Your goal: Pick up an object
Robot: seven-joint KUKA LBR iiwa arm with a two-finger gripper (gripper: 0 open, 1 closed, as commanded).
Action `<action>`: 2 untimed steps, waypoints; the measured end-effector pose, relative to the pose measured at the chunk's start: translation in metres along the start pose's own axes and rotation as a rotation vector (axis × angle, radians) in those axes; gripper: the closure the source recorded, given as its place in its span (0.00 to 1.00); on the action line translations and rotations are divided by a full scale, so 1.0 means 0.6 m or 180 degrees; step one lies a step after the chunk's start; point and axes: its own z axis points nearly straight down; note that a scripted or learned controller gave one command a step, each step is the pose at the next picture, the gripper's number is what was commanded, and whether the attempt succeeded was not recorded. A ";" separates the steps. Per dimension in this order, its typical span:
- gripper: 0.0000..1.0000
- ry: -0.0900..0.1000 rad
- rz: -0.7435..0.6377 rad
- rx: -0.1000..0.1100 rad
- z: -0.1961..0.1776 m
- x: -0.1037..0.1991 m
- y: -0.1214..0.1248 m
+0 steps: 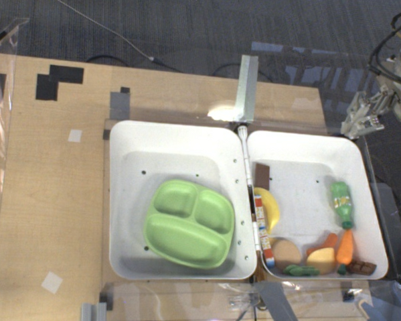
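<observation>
My gripper [364,121] hangs above the far right corner of the right bin [301,155], outside its rim, open with nothing between its fingers. Down in that bin lie a banana [271,208], a green bottle [341,201], an orange carrot [345,246], a tan egg-shaped piece [286,251], a yellow-orange piece [321,258], a green pod [302,269] and two brown bars [261,173] [362,268]. They crowd the bin's near half and left wall, all well below and left of the gripper.
The left bin [130,153] holds a green divided plate [190,223]. A metal post [247,85] stands behind the divider between the bins. Cables run at the upper right near the arm.
</observation>
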 end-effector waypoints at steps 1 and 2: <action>1.00 -0.0041 -0.0006 0.0017 -0.026 -0.005 0.000; 1.00 -0.0079 -0.0011 0.0032 -0.050 -0.009 0.001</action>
